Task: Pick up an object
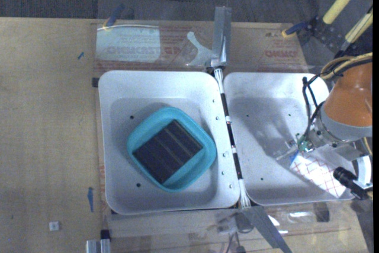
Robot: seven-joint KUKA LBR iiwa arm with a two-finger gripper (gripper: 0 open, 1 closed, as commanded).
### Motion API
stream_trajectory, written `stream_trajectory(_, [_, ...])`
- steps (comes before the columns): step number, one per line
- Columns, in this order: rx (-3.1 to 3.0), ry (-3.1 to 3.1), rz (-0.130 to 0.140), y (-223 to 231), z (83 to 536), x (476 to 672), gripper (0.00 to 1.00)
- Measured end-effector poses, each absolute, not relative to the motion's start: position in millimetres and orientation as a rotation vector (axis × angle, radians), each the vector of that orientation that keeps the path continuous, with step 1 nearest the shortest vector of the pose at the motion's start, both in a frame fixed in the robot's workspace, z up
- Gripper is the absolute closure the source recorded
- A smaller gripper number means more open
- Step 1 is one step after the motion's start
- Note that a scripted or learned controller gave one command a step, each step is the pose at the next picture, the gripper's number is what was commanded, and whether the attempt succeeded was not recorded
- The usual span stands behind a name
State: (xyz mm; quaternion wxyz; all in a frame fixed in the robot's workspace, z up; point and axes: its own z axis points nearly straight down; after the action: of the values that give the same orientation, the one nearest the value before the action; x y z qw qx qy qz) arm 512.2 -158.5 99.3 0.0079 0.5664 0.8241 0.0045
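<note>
End effector [294,151] low over right bin [260,98], near its right side; open or closed: cannot tell, nothing seen held. Checked cloth [320,175] just right of and below it on bin floor. Blue dish [172,148] with dark ridged block [166,151] inside, well left, in left bin [118,127].

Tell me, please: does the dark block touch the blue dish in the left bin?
Touching. In the camera view the dark block lies inside the blue dish, resting on it, with the dish's rim showing around it.
</note>
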Motion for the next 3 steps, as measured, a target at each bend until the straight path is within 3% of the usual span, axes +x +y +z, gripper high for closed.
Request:
stream_trajectory(1, [1.553, 2.72, 0.004, -170.0, 87.9, 490.0, 1.0])
stream_trajectory(2, [1.554, 2.719, 0.004, -170.5, 88.1, 490.1, 0.0])
stream_trajectory(3, [1.554, 2.717, 0.008, -169.6, 98.4, 491.1, 1.0])
